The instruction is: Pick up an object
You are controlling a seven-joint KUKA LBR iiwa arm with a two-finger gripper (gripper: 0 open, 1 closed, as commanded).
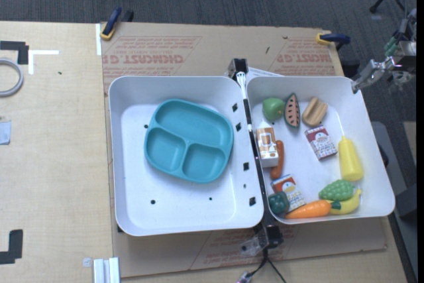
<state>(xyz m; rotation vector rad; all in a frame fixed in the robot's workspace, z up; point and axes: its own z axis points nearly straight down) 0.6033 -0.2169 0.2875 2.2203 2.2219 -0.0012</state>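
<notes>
The right bin (374,136) holds several toy foods: a green pepper (272,107), a watermelon slice (292,110), a bread roll (314,111), a red and white carton (321,142), a yellow bottle (350,159), a white and orange box (267,145), a small red box (287,190), a carrot (308,210), a green bumpy vegetable (336,191) and a banana (349,204). My gripper (391,59) is at the view's right edge, outside the bin beyond its far right corner and away from all the objects.
The left bin (132,195) holds a teal divided plate (189,141). Both bins rest on a cardboard sheet (199,53) held by clamps (110,24) at its far corners. Dark carpet lies beyond the bench.
</notes>
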